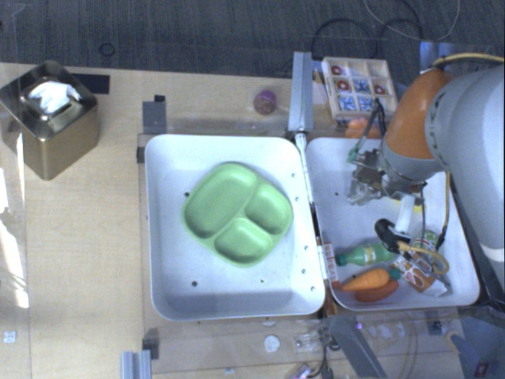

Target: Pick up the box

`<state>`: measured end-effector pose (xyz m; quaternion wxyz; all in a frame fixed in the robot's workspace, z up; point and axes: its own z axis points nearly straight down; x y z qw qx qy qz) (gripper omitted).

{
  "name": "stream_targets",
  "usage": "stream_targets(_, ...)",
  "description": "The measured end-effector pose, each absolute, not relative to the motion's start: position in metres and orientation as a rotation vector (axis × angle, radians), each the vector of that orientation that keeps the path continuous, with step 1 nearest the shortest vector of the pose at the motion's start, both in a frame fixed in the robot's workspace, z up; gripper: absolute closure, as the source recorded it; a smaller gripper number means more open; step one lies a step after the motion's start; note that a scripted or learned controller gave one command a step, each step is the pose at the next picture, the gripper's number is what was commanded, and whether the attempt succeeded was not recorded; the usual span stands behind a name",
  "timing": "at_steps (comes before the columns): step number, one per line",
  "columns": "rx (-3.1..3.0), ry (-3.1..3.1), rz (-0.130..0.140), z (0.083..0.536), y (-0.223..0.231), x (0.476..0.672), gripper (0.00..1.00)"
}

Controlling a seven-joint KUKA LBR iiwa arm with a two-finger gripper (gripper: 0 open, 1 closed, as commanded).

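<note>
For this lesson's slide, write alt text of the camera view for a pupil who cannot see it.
A grey arm with an orange band reaches from the right over the right bin, where a small box, bottle and carrot lie near its front edge. The left bin holds a green divided plate.

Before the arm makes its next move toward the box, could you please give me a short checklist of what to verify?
1. Box located: ok, the box lies at the right bin's front corner.
2. End effector over the box: not ok, it sits nearer the bin's back.
3. Box clear of clutter: not ok, the green bottle and carrot lie right beside it.
4. Finger state: cannot tell.
5. Left bin: ok, the green divided plate lies apart from the work.
</note>
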<state>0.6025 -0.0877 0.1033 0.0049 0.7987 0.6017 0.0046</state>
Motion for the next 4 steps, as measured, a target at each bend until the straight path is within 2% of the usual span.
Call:
stream_targets(1,2.324,2.105,0.006,0.129,-0.194,0.596,1.0)
stream_targets(2,2.324,2.105,0.006,0.129,-0.194,0.596,0.0)
stream_targets(3,2.304,2.122,0.014,0.089,-0.118,0.596,0.0)
stream_targets(4,2.325,2.1,0.01,0.143,-0.148,0.669,0.0)
